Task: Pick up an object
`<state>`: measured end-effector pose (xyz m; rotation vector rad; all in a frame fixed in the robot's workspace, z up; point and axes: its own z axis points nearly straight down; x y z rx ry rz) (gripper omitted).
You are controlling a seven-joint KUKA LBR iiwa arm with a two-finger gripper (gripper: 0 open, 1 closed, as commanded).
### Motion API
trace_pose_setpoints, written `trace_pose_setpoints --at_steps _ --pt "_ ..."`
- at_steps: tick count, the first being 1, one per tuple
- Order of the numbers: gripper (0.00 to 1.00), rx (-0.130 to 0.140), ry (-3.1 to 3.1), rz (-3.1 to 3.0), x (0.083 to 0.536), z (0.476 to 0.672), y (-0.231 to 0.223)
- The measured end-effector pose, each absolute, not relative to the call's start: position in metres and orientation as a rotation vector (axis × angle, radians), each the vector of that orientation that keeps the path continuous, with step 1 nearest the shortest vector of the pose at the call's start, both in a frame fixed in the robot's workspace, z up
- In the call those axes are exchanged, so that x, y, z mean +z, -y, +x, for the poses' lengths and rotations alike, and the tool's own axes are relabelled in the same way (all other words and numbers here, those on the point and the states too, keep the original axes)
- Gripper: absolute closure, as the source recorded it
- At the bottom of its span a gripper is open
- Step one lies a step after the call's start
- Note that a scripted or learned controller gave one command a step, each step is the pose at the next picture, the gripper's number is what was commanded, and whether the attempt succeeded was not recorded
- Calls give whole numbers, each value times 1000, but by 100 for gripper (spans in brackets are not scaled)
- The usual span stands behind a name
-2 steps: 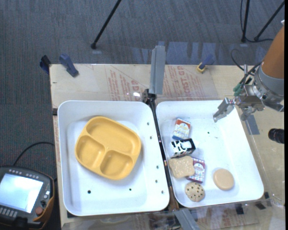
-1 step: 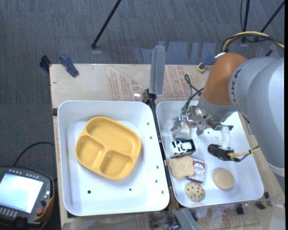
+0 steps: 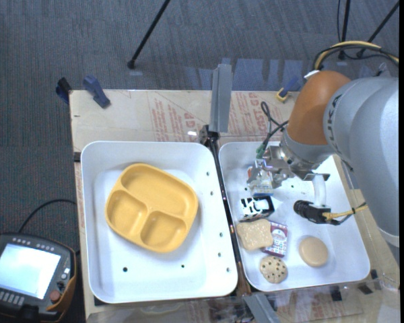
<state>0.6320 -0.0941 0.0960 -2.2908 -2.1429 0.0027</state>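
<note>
Camera view: gripper point(image 3: 261, 177) sits low in the right bin point(image 3: 353, 258), upper-left area, over a black-and-white object point(image 3: 254, 206) beside the toast slice point(image 3: 254, 234). Can't tell its opening or whether it holds anything. Likely target is that small black-and-white piece: looks light, rigid, probably plastic, a bit slick. Best grasped across its short sides. Cookie point(image 3: 273, 269) and round tan disc point(image 3: 314, 251) lie nearby.

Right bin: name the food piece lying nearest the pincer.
The square toast slice, just below the pincer; the chip cookie and plain round biscuit lie farther off.
</note>
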Motion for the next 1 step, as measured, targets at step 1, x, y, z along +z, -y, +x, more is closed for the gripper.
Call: trace_pose_setpoints --at_steps 1 --pt "100 -10 2365 -2077 215 635 66"
